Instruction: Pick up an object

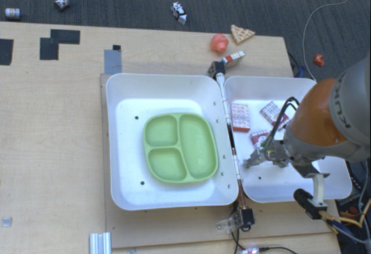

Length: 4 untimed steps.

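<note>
1. Camera view: gripper low inside the right bin, close to the dividing rim, at the end of the grey arm with its orange band. Whether open or closed cannot be told; tips too small and blurred against the white floor. Nothing visibly held.

2. Nearest candidate: a small red packet just up and to the right of the gripper, partly under the wrist. Further up, a red-and-white packet lying flat, and to the right of that a second printed packet, tilted. All three in the right bin.

3. Handling, as a judgement: packets probably light, thin, crinkly, likely to slide on the smooth plastic floor. Best taken across the narrow width or by a raised edge; a flat top-down pinch likely to skid off.

4. Left of the gripper, across the rim: left bin, glossy white, holding a pale green divided plate with three compartments, smooth, rounded, stiff, too wide for an easy grasp.

5. Well beyond the gripper, on the tan wooden surface: a round red ball and a wedge-shaped toy pizza slice.
</note>
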Tool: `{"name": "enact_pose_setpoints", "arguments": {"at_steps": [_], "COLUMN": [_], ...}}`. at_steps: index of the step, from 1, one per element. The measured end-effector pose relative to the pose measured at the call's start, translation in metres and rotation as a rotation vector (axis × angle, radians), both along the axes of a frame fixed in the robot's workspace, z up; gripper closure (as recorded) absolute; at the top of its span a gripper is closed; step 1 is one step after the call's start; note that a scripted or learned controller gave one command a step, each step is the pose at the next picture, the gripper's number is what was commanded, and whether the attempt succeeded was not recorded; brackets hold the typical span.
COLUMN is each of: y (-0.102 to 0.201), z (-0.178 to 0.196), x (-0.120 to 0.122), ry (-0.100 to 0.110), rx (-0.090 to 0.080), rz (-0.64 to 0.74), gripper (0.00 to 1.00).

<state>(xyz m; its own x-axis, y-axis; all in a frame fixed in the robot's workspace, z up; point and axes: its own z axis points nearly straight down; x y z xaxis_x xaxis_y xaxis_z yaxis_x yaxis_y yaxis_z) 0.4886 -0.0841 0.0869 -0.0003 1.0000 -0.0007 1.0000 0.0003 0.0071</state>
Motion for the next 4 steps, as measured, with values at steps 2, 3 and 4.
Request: {"name": "enact_pose_setpoints", "arguments": {"at_steps": [2, 3, 4], "y": [0.001, 0.001, 0.001], "z": [0.011, 0.022, 0.022], "x": [0.002, 0.004, 0.004], "ry": [-0.006, -0.010, -0.010], "rx": [0.000, 0.001, 0.001], "rz": [0.001, 0.005, 0.004], "gripper": [0.00, 1.00, 0.00]}}
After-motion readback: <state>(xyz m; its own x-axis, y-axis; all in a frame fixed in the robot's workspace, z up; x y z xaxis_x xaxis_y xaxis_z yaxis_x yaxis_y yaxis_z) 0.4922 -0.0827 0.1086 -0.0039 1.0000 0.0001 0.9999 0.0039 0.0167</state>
